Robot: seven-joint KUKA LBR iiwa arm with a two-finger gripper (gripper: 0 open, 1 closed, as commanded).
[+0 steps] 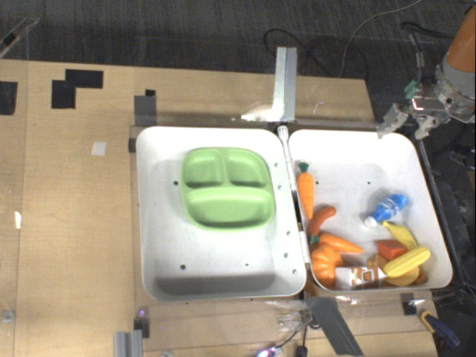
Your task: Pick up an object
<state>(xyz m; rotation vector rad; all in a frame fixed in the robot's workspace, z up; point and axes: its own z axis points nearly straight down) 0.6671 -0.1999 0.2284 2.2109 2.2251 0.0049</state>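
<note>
Even, fairly bright overhead light. The two white bins (223,274) glare slightly, with a soft grey shadow along the left bin's near wall. The dark floor (186,13) beyond the table (67,222) looks dim. The picture is mildly soft and grainy throughout.

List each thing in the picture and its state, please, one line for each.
gripper: open, holds nothing, above the right bin's far corner
green plate: flat in the left bin, nothing on it
carrot: lying by the right bin's left wall
blue bottle: on its side
bananas: lying at the near right corner
</note>
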